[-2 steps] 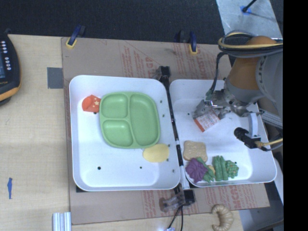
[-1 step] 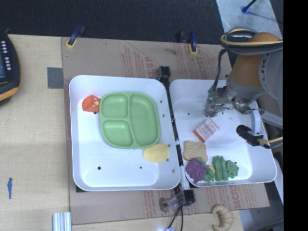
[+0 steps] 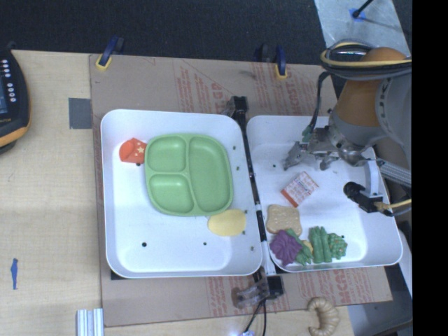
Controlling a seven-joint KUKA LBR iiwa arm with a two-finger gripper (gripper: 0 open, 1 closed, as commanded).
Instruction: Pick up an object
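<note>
Red-and-white packet (image 3: 299,188) lying in right bin (image 3: 378,250), gripper (image 3: 308,154) just above it, fingers spread, holding nothing.

We see even, bright overhead light that nearly washes out the white bins (image 3: 126,257), soft short shadows under the claw (image 3: 311,154), mild overall softness, and dark, dim floor beyond the counter (image 3: 49,201).
</note>
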